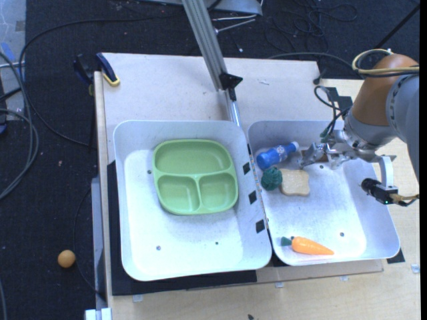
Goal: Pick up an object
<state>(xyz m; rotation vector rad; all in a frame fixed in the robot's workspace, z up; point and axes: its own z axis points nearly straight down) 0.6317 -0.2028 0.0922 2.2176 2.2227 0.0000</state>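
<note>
The pincer point(312, 155) hovers at three o'clock of the blue plastic bottle point(276, 155) in the right white bin point(373, 235); whether it is clenched or released, I cannot tell. Descending off-centre could roll the bottle toward the tan toast slice point(295, 183) at six o'clock.
</note>
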